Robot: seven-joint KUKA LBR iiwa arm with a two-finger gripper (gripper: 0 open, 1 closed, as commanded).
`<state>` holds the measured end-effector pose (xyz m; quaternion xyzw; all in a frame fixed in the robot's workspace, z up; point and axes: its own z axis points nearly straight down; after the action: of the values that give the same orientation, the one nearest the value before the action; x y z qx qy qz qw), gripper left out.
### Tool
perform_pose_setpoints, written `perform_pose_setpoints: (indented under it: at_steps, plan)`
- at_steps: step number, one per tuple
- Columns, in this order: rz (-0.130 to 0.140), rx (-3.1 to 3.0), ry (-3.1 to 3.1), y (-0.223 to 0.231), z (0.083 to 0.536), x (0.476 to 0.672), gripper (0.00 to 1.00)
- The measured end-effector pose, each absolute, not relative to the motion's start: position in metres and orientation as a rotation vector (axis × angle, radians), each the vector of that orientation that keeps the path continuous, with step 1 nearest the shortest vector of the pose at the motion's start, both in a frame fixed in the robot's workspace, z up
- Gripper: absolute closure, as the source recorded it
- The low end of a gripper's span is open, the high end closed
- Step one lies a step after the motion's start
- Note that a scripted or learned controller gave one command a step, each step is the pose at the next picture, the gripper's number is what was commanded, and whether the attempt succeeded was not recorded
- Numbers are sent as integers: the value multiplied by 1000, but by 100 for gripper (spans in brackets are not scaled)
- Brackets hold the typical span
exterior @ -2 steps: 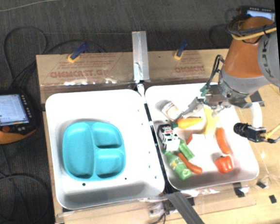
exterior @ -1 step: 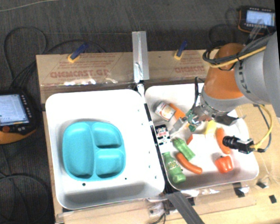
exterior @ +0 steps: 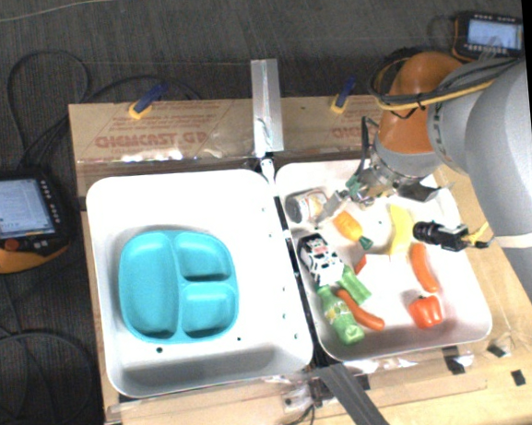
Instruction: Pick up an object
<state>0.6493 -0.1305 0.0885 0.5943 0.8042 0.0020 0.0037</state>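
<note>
- At the upper middle of the right bin (exterior: 475, 323), the gripper (exterior: 367, 187) is seen low over the toys; whether anything is clasped cannot be told.
- Just below-left of it an orange toy piece (exterior: 347, 225) is found, its long axis slanted from upper left to lower right.
- Further right, a yellow banana (exterior: 400, 226) is laid nearly upright.
- On the cardboard (exterior: 162, 137) beyond the bins, reddish lettering is printed, too faint to be read surely.
- A turquoise divided plate (exterior: 176, 284) is held in the left bin (exterior: 107, 198).

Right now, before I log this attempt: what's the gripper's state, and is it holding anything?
Gripper: low over the right bin's top end, near the orange toy; open or shut cannot be told, and nothing is visibly held.
</note>
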Motion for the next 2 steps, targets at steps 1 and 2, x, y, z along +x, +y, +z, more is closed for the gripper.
perform_pose_setpoints:
  at_steps: [1,2]
  plan:
    - [-2,1688,2647,-159,171,620,0]
    - [0,1604,2695,-125,90,628,0]
